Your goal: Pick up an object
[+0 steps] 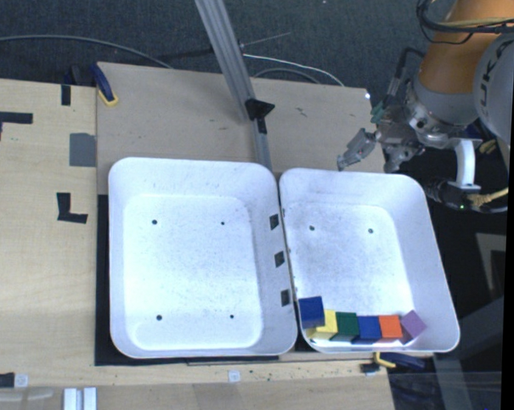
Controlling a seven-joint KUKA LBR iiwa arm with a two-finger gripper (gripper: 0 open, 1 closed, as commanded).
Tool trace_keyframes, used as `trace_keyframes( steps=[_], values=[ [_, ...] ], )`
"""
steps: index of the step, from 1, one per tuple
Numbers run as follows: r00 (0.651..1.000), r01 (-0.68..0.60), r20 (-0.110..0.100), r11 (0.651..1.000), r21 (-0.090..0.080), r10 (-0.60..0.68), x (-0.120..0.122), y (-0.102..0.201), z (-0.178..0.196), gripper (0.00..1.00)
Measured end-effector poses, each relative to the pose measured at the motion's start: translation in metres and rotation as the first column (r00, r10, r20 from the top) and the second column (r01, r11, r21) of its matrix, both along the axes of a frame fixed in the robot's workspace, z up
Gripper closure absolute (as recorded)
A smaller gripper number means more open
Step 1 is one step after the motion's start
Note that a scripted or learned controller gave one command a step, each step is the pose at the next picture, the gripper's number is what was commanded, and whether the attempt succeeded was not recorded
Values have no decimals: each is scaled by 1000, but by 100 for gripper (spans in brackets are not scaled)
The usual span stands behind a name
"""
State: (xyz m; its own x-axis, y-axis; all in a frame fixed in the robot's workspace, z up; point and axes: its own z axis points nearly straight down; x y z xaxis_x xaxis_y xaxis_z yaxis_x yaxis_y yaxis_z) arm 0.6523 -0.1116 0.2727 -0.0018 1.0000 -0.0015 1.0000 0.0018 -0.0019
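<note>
Blocks lined along the right bin's near wall

Blue (311, 310), yellow (325, 325), green (346, 324), blue (369, 327), orange (389, 326) and purple (412, 323) blocks sit together; end effector (359, 150) hovers above the far rim (352, 174), its grip state unclear.

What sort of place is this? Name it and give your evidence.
Most likely a robotics lab test bench. A grey and orange arm reaches over two white bins, the right bin holds small coloured blocks, and cables trail across the bench.
</note>
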Motion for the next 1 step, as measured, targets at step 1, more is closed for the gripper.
trace_keyframes(
  steps=[1],
  values=[
    [1000, 1, 1, 1000, -1, -1, 17, -12, 3, 0]
  ],
)
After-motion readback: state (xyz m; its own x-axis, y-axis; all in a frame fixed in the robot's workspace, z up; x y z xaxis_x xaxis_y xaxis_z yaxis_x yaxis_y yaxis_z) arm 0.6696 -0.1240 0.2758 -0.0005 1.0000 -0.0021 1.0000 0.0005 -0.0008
